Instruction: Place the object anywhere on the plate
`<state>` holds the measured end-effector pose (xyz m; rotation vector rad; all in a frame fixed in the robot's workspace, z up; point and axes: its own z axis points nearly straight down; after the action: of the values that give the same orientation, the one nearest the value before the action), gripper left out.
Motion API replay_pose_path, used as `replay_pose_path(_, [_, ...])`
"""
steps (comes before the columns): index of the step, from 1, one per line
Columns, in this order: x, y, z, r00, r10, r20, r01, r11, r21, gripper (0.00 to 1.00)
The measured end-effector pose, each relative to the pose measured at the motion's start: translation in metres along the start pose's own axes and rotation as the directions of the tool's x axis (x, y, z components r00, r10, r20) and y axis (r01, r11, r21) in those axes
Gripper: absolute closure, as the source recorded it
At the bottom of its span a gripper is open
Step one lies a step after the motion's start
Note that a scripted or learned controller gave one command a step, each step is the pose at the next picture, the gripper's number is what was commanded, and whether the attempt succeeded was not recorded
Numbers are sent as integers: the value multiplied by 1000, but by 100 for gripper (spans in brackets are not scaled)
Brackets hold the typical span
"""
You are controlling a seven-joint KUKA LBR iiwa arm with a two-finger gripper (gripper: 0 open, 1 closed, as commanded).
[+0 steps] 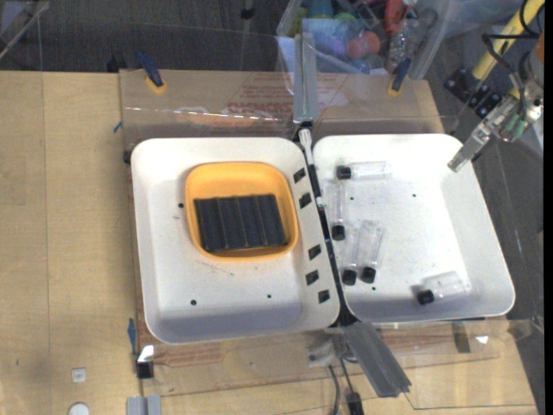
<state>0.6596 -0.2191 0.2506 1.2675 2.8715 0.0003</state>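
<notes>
- Bench: light wooden surface bearing two shallow white bins side by side, their inner edges meeting at a dark divider strip.
- Left bin: holds an orange plate, squarish with rounded corners, set slightly toward the bin's 12 o'clock side. A black ribbed insert lies flat on the plate, covering most of its floor.
- Right bin: holds several clear plastic vials with black caps.
  - One vial lies near the bin's 11 o'clock corner, cap toward 9 o'clock.
  - One vial lies along the bin's 9 o'clock edge, just beside the divider.
  - Two vials lie close together, a little toward 8 o'clock from the bin's centre, caps toward 6 o'clock; whether they touch cannot be told.
  - One vial lies near the bin's 5 o'clock corner, cap toward 8 o'clock, well apart from the others.
- All vials are in the right bin; none is on the plate.
- Gripper: seen at the right bin's 2 o'clock corner, over its rim, pointing down toward 8 o'clock. It is blurred and small; I cannot tell how it stands. Nothing is seen held in it.
- Behind the bins, at 12 o'clock: a clear tub of mixed coloured items, and blue clamps on the backboard.
</notes>
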Motion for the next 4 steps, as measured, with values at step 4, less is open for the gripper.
replay_pose_path(4, [-1, 1, 11, 870, -493, 0, 493, 870, -2, 0])
